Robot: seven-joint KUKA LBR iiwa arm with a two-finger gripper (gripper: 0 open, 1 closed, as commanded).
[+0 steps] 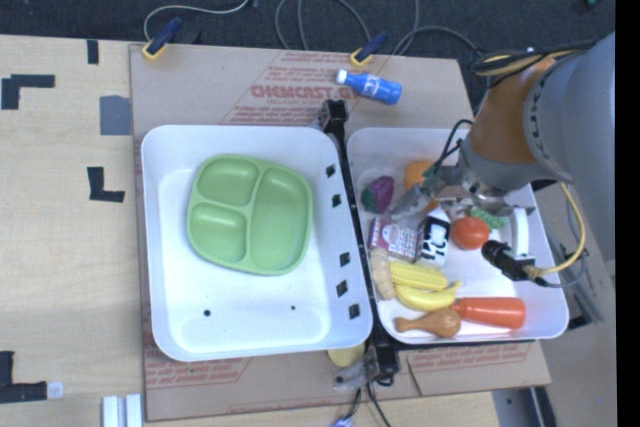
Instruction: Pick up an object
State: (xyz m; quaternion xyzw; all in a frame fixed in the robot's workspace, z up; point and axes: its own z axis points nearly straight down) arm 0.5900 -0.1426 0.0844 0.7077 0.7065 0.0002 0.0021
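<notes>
Reaching into the right bin [552,315], the gripper [432,215] is hovering above the toy tomato [469,233] and banana [420,276]; finger state cannot be told.

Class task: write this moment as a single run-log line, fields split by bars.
arm: over right bin | gripper: low among toys | near: purple toy, tomato | plate: left bin
</notes>
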